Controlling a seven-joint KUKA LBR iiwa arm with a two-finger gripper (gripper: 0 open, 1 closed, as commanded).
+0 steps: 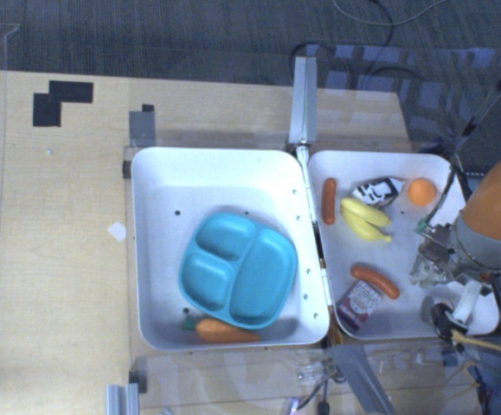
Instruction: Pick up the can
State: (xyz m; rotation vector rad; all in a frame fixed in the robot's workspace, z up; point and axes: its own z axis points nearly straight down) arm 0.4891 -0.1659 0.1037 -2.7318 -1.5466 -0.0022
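Can [359, 302]: dark red with a pale label, lying on its side in the right bin, at the front-left corner, close to the divider between the two bins.
Right bin [406, 164]: shallow and white; it holds the can, two sausages, a banana, an orange ball and a black-and-white thing.
Near sausage [375, 281]: reddish-orange, lying aslant just above the can's top end, touching it or nearly so.
Far sausage [329, 200]: upright along the bin's left wall, near the back.
Banana [365, 219]: yellow, in the middle of the back half, just right of the far sausage.
Black-and-white thing [378, 191]: striped, just behind the banana; what it is I cannot tell.
Orange ball [421, 192]: by the back-right corner, beside the striped thing.
Left bin [159, 232]: shallow and white; it holds a blue divided plate [238, 269] tilted toward the front, and a carrot [224, 330] lying along the front wall, partly under the plate's rim.
Arm [498, 210]: grey with an orange band, coming in from the right over the right bin's right edge.
Tool [432, 262]: low at the right side of the right bin, well apart from the can; how far it is open I cannot tell, and nothing is seen in its grip.
Table [60, 232]: pale wood, with black patches at the back left.
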